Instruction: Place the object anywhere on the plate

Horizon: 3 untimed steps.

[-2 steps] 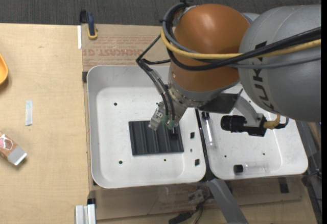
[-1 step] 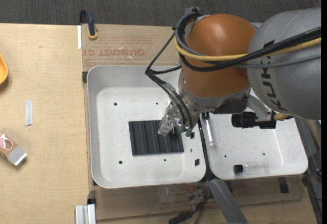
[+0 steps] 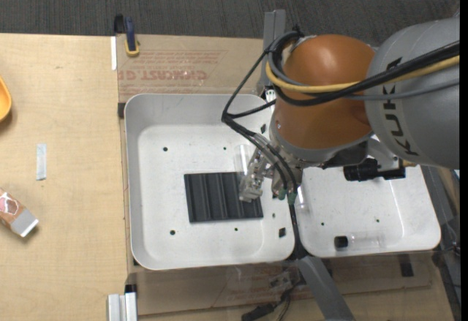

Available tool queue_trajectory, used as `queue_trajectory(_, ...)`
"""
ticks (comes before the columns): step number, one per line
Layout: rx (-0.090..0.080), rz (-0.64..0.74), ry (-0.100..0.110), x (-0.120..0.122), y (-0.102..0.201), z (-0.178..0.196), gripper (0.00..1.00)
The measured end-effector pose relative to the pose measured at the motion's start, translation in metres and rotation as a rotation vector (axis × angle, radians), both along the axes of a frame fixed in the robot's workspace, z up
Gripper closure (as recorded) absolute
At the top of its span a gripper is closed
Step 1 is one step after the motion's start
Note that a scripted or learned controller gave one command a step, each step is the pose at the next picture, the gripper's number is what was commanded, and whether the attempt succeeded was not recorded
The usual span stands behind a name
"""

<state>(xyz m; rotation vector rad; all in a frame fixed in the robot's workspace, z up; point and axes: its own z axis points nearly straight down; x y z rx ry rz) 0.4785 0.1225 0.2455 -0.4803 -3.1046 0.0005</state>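
- The claw point(image 3: 254, 182) sits low over the right edge of the dark ribbed plate point(image 3: 221, 197), right at the plate's near corner toward the arm.
- Whether it is apart or clamped together, I cannot tell; cables and the wrist crowd it.
- A pale, see-through piece point(image 3: 242, 159) shows just above the claw, toward the plate's upper right corner; it may be the object, but it is too blurred to call.
- The plate lies flat in the left bin point(image 3: 146, 166), nothing plainly resting on its ribs.
- Beyond the plate, in the right bin point(image 3: 409, 235), a small clear item with a dark cap point(image 3: 357, 241) lies well apart.
- My read: the placing looks under way at the plate's edge, not yet confirmed done; a release and retreat seem left.
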Motion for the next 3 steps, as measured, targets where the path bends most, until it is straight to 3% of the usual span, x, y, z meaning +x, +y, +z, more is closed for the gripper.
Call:
queue_trajectory(1,0.0,0.082,0.001,0.0,0.048,-0.012,1.0)
queue_trajectory(2,0.0,0.114,-0.002,0.037,-0.018,0.024,1.0)
queue_trajectory(3,0.0,0.114,-0.002,0.037,-0.018,0.024,0.0)
